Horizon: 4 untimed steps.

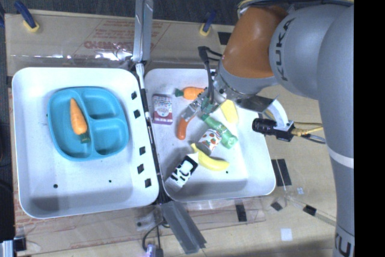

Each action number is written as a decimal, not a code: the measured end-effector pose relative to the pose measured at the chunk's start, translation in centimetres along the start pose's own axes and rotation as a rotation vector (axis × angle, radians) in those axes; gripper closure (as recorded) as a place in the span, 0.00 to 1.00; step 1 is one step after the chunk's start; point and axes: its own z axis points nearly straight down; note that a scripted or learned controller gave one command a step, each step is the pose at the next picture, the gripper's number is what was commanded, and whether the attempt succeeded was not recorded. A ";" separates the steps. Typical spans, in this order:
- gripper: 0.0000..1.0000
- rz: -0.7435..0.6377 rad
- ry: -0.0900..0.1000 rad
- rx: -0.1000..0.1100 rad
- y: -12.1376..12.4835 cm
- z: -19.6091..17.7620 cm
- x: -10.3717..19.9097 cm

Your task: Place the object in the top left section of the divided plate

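Observation:
A blue divided plate [90, 122] lies in the left bin [36, 189]. An orange carrot [77, 117] rests in the plate's long left section. My gripper [201, 107] is low in the right bin [258, 180], open, just above a small orange carrot-like piece [181, 127] and the top end of a green bottle [221, 133]. Nothing shows between its fingers. One silvery finger [193, 109] points down-left toward the orange piece.
The right bin also holds a red and white packet [162, 109], another carrot [191, 92] at the back, a yellow piece [228, 112], a small can [209, 141], a banana [212, 161] and a black and white item [182, 171]. The arm covers the bin's back right.

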 end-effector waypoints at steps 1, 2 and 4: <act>1.00 -0.080 0.001 0.000 -0.3 0.1 5.8; 1.00 -0.348 0.001 0.000 -3.6 -4.8 11.5; 1.00 -0.996 0.000 0.000 1.5 0.1 14.0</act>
